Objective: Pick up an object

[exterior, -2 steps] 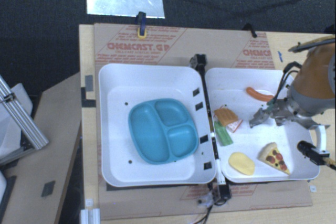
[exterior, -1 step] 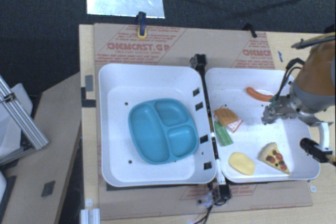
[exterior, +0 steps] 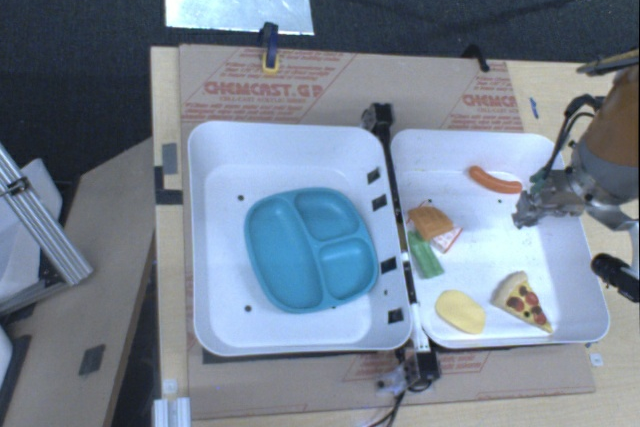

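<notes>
Over the right bin, the jaws hang near a hot dog lying left-to-right; their grip cannot be told.

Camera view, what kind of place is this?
Probably a robot test bench in a lab: a robot arm reaches over two white bins, one holding toy food such as a pizza slice, the other a blue divided plate.
</notes>
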Available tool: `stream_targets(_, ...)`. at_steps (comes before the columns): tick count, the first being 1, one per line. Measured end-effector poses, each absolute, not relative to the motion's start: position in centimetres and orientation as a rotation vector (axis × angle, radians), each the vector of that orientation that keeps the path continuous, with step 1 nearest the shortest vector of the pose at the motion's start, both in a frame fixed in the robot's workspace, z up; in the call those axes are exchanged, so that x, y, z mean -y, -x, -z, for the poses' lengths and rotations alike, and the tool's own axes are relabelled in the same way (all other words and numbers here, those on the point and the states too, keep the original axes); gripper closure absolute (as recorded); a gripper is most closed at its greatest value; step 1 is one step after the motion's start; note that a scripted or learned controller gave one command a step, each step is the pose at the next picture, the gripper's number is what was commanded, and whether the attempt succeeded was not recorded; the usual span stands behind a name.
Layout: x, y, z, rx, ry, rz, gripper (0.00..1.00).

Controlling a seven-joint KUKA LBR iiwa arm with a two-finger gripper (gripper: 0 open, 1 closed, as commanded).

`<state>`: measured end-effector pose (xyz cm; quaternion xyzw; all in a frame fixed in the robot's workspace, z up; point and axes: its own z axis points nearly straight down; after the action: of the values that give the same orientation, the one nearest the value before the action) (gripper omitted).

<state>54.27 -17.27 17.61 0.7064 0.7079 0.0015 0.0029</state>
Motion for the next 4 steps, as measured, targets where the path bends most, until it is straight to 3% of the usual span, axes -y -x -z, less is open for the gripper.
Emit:
stream_targets(1,18.3,-54.8,-23.2,-2.220,-2.212,-0.005,1.00)
stream_targets(2,18.3,-54.9,-25.2,-2.223,-2.214,-0.003,1.00)
stream_targets(4,6.8,-55.6,-23.0,-2.233,-2.210,-0.005,1.00)
